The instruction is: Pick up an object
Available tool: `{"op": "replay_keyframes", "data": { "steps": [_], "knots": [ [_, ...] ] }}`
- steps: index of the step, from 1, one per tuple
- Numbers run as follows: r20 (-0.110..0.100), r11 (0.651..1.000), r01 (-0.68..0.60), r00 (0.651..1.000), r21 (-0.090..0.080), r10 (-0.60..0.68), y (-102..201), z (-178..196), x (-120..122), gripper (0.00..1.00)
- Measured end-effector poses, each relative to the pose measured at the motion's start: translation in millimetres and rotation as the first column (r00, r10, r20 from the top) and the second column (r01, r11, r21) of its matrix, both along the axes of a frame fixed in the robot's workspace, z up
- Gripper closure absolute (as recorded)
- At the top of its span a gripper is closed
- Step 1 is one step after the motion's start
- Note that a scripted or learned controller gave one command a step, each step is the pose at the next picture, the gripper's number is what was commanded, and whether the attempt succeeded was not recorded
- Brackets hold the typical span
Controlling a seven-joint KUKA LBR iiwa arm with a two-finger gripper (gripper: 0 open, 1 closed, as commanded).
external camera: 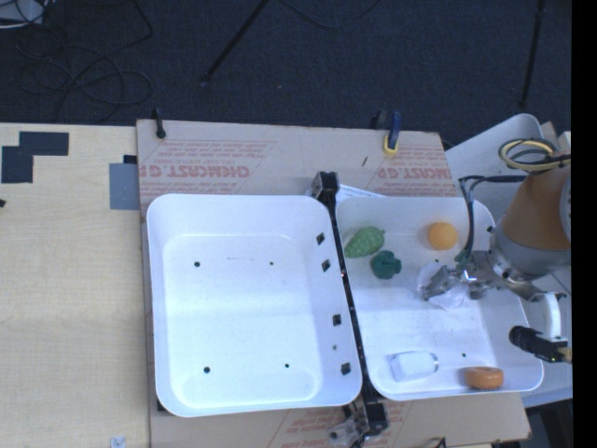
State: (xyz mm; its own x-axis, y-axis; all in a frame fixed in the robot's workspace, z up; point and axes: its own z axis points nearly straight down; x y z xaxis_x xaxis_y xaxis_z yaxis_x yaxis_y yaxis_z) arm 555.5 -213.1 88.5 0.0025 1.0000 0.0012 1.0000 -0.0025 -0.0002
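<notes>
Two shallow white bins sit side by side on a sheet of printed cardboard (pixel 233 161), and everything loose lies in the right bin (pixel 373 357); the left bin (pixel 177 381) shows just its white floor and a few dark dots. Taking the right bin as the landmark: a light green lumpy piece (pixel 365 242) lies near its upper left corner, a darker green piece (pixel 386 265) just below and beside that, an orange ball (pixel 442 235) near its far wall, a white block (pixel 413 364) against its near wall, and a flat orange disc (pixel 483 377) at its near right corner.

The tool (pixel 446 284) is down inside this bin, toward its right side, below the orange ball and well apart from both green pieces. Its metal parts merge into a glinting cluster against the white floor, so I cannot tell whether it is open or closed, and nothing can be made out within it. My reading is that the pick is not yet done: all five things look to be resting on the bin floor, none lifted. The orange ball is the nearest candidate, though which thing the arm (pixel 536 217) is after cannot be told. A grasp and a lift both seem left to do.

The cardboard lies on a pale wooden table (pixel 65 297) left of the bins, marked with dark and grey patches. A blue and yellow clamp (pixel 393 134) pins the cardboard's far edge. Beyond, dark carpet (pixel 326 45) carries trailing cables and stand legs.
</notes>
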Motion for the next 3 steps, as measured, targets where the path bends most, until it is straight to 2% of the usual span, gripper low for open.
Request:
{"op": "replay_keyframes", "data": {
  "steps": [1,2,3],
  "knots": [
    [0.010,1.000,0.003,1.000,-0.004,-0.003,-2,15,3,1.00],
    [0.008,1.000,-0.012,1.000,-0.002,0.012,73,3,93,1.00],
    [0.000,1.000,-0.003,1.000,0.000,0.003,105,60,33,1.00]
  ]
}}
